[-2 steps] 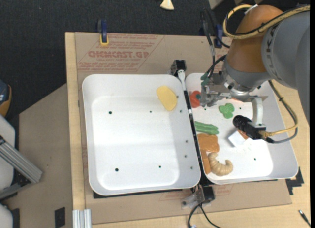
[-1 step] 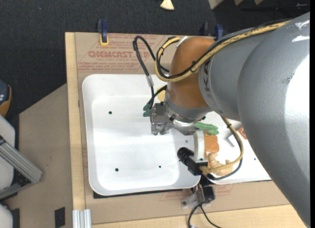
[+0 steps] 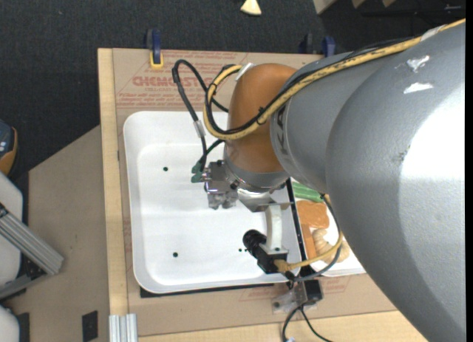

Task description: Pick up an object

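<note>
A grey KUKA arm (image 3: 384,163) with an orange band (image 3: 255,122) reaches over the left white bin (image 3: 148,207), its gripper (image 3: 216,199) low near the bin's centre; whether the claw is apart or together cannot be told. A small green object (image 3: 198,173) lies just at the gripper's ten o'clock, its orientation too hidden to judge. An orange item (image 3: 314,222) sits in the right bin (image 3: 347,263), at four o'clock from the gripper.

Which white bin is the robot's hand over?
The left bin. The gripper hangs above its middle; the right bin sits mostly hidden under the arm, holding something orange.
</note>
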You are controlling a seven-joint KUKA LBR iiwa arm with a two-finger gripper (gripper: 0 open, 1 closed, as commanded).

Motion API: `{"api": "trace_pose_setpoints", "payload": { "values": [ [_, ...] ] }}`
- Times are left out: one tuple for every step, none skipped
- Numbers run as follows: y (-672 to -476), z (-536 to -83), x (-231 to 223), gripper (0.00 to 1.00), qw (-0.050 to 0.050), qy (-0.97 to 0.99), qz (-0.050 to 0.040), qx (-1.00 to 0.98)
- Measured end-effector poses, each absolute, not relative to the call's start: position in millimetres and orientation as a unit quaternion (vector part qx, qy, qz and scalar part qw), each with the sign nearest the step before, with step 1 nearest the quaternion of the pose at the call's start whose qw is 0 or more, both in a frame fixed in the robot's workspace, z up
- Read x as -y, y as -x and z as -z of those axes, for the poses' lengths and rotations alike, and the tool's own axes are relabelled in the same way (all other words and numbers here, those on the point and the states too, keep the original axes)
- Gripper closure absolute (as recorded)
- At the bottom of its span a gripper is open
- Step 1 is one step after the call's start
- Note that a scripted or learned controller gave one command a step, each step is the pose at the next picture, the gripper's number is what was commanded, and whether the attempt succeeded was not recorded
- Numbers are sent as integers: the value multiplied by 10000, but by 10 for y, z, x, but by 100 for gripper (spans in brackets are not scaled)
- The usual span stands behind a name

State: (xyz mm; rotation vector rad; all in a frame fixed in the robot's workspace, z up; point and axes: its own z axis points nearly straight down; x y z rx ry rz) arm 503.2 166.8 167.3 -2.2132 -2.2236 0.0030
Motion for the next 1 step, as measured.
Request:
{"api": "trace_pose_setpoints", "payload": {
  "values": [
    [-5013, -1793, -1943, 100, 2, 7057, 9, 7085]
  ]
}}
